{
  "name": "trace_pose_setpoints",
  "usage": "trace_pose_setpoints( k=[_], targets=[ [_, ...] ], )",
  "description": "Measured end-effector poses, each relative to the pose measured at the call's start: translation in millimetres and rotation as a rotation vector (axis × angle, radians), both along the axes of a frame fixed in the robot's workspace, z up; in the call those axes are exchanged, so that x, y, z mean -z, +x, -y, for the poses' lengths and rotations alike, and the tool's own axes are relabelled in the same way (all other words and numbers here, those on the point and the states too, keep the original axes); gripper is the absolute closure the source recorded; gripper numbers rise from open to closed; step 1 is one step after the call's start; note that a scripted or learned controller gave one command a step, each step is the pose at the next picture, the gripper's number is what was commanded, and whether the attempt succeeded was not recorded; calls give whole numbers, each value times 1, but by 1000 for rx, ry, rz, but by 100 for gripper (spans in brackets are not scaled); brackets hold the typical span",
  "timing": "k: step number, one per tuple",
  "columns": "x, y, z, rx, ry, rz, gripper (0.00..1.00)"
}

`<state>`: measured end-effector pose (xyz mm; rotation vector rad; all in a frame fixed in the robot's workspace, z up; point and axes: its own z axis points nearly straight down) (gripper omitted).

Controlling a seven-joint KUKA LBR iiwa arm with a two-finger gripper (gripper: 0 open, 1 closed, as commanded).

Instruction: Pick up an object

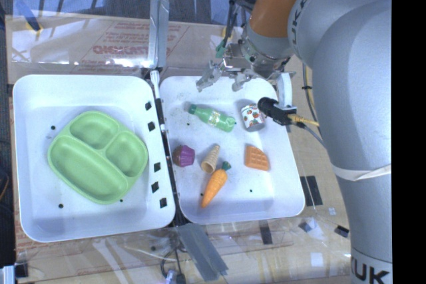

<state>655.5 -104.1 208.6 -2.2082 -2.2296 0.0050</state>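
We saw the gripper (223,82) with jaws released, hovering at the right white bin's (286,199) far edge. The nearby green plastic bottle (212,117) looked light, stiff, slippery; we judged mid-body best.

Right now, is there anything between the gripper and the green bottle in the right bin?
Nothing visible. The gripper hangs above the right bin's far edge, fingers open, and the green bottle lies just below it on bare bin floor.
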Motion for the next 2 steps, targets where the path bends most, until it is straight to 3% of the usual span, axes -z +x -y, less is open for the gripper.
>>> trace_pose_setpoints(
  k=[1,2],
  targets=[
    [117,1,28,-161,0,3,0],
    [106,2,28,-166,0,2,100]
  ],
)
